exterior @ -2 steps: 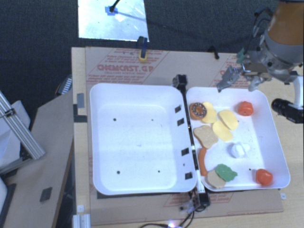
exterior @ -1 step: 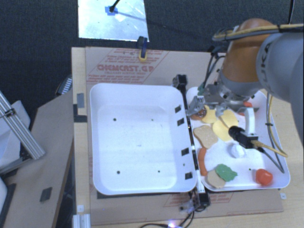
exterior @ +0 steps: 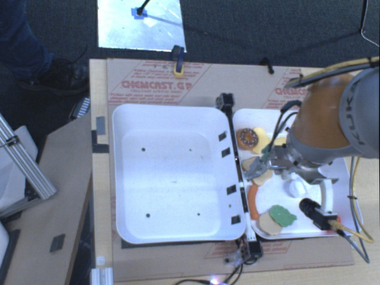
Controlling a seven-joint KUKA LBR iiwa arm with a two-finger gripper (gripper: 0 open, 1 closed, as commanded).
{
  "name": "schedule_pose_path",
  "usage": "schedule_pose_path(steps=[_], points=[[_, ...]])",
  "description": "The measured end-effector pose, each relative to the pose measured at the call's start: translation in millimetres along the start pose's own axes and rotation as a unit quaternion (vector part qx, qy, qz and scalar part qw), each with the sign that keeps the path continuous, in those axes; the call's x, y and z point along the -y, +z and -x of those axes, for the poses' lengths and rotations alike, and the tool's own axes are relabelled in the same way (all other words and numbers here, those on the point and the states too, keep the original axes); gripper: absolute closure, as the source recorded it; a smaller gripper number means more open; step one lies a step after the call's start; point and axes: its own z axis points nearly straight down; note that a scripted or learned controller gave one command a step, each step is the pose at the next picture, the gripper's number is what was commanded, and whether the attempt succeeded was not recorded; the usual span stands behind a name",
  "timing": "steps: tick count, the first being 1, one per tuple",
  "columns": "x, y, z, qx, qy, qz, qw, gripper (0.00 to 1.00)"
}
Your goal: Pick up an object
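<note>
Nearest, at 6 o'clock of the right bin [exterior: 270, 193], a shallow white plastic tray with rounded corners, lies a flat tan disc [exterior: 267, 225]. A ragged green leaf-shaped piece [exterior: 283, 214] overlaps its 2 o'clock edge. Just beyond, at 8 o'clock, a curved orange-red strip [exterior: 253, 200] hugs the bin's left wall. Near the bin's centre sits a small, smooth, rounded white lump [exterior: 295, 189].

The gripper [exterior: 260, 166] hangs at about 9 o'clock of this bin, right over a flat beige piece [exterior: 250, 162]. Whether it is wide, narrow or gripping, I cannot tell.

At 11 o'clock lie a round brown doughnut [exterior: 246, 138] with a speckled top and, just beside its 2 o'clock side, a rounded yellow piece [exterior: 259, 133]. The arm [exterior: 332, 123], grey with a glossy orange band, covers the bin from 1 to 3 o'clock.

The left bin [exterior: 172, 177] stands at 9 o'clock of the right one, the two meeting along a line of black clips [exterior: 225, 153]. Its smooth white floor, marked by four small dark dots, lies open from wall to wall.

Both bins rest on a cardboard sheet [exterior: 154, 85] printed in red. A small yellow-and-blue clamp [exterior: 177, 61] sits at the sheet's 12 o'clock edge. Farthest off, a silvery sheet [exterior: 139, 16] lies on dark carpet.
</note>
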Motion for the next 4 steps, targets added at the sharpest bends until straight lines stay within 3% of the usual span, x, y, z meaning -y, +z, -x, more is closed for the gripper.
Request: schedule_pose_path(steps=[1, 2, 3, 4], points=[[-17.2, -299.4, 11.6, 0.001, -0.004, 0.015, 0.9999, 0.0], [-15.7, -139.5, -15.6, 0.0, -0.003, -0.002, 1.0, 0.0], [-6.1, -11.9, -51.5, -0.001, -0.003, -0.003, 1.0, 0.0], [23.9, -2.0, 43.3, 0.002, 0.003, 0.003, 1.0, 0.0]])
